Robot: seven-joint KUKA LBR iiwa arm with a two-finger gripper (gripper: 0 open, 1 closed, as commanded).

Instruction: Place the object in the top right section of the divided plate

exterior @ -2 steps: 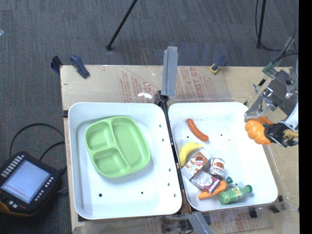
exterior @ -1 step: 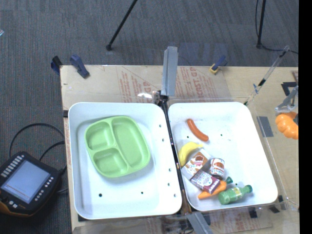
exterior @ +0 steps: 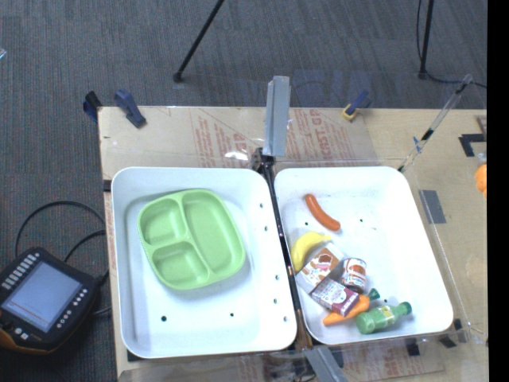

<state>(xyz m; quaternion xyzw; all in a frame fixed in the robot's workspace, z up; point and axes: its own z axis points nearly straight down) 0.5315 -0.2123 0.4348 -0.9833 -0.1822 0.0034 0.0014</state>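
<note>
Camera view: two white bins are being carried side by side by the bench (exterior: 334, 134), and both are being looked down on at a slant.

The left bin (exterior: 199, 317) is being occupied by a green divided plate (exterior: 213, 237), which is lying flat toward that bin's far left part, well apart from its near edge. Three sections are being shown by the plate: two small ones on its left side and one long one along its right side, and nothing is being held in any of them.

All the loose things are being held in the right bin (exterior: 374, 197). A sausage (exterior: 322, 212) is lying alone near the middle of that bin, toward its far edge. A banana (exterior: 308, 247) is lying just beside the bin's left wall. Toward the near edge a cluster is being formed: a printed packet (exterior: 318, 265) touching the banana, a small can (exterior: 355, 274) just beside it, a dark packet (exterior: 334, 295) below them, a carrot (exterior: 346, 309) against that packet, and a green bottle (exterior: 382, 317) lying on its side nearest the near right corner.

Whether the pincer is apart or together cannot be told.

A grey post (exterior: 277, 118) is standing at the far end of the seam between the bins.
</note>
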